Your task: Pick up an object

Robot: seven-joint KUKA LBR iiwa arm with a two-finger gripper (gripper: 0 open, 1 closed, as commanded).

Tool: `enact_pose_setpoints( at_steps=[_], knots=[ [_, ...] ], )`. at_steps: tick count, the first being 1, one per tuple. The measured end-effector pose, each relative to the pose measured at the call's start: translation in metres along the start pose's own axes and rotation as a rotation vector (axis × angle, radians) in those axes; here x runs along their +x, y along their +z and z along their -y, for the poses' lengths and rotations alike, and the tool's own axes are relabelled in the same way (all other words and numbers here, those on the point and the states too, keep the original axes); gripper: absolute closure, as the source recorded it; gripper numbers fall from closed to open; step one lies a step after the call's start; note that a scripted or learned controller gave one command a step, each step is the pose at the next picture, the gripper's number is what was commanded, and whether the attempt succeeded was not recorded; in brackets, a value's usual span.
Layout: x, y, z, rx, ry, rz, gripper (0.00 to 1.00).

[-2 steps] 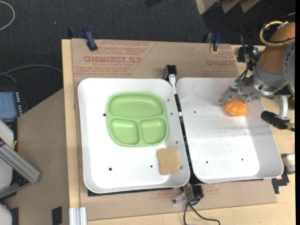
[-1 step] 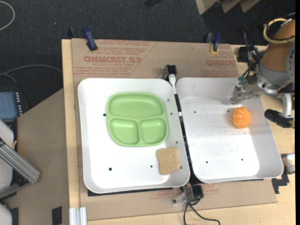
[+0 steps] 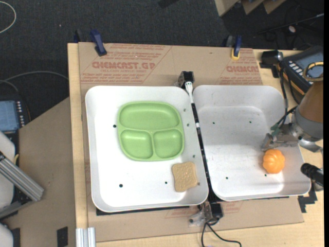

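We are hovering the claw [image 3: 276, 142] – grip state unclear – just above the small round orange fruit [image 3: 273, 161]: light, smooth, best pinched across its middle.

Two white bins [image 3: 103, 138] (side by side), one green tray [image 3: 150, 130], one cracker [image 3: 185, 176], one orange fruit [image 3: 273, 161]

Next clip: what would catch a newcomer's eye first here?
The green tray with three compartments, in the middle of the left bin, with a tan cracker-like piece at its lower right corner. Then the orange ball at the right bin's right side, with the gripper just above it.
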State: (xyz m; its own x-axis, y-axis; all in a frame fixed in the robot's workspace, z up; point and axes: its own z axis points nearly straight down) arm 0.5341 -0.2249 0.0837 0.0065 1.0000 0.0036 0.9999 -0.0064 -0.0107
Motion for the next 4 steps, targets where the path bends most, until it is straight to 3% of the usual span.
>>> enact_pose_setpoints(
  at_steps=[1,2,3,4],
  knots=[
    [0.003,-0.003,-0.081,-0.018,-0.011,0.006,1.00],
    [0.103,-0.037,-0.091,-0.015,-0.016,0.002,1.00],
    [0.189,-0.107,-0.108,-0.021,-0.016,0.002,1.00],
    [0.280,-0.101,-0.098,-0.007,-0.016,0.000,1.00]
  ],
)
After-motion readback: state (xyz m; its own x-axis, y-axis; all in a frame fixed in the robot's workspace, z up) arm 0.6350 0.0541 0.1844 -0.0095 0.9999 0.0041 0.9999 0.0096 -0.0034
